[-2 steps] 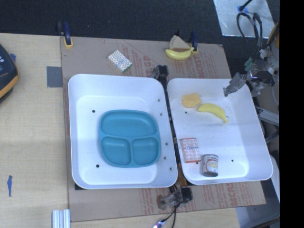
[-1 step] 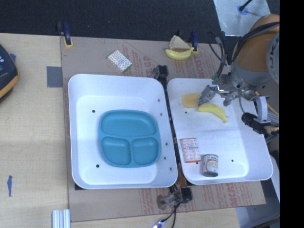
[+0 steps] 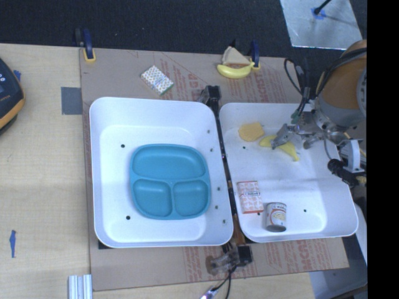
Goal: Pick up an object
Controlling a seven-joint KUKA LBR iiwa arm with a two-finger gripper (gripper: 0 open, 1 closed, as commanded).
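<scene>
My gripper [image 3: 294, 138] hangs low over the back of the right bin [image 3: 324, 226], its fingers spread apart. Right under it lies a small yellow banana-shaped piece [image 3: 288, 150], partly covered by the fingers [image 3: 282, 134]; nothing is held between them. A flat round yellow piece [image 3: 251, 131] rests just left of the gripper. Nearer the front of that bin are a small red-and-white packet [image 3: 248, 196] and a little tin can [image 3: 276, 217] standing upright.
The left bin [image 3: 112, 223] holds a blue divided plate [image 3: 169, 180]. On the bench behind the bins lie a yellow toy banana [image 3: 235, 70] and a small patterned packet [image 3: 156, 79]. A dark device [image 3: 7, 95] sits at the left edge. Cables [image 3: 296, 76] trail near the arm.
</scene>
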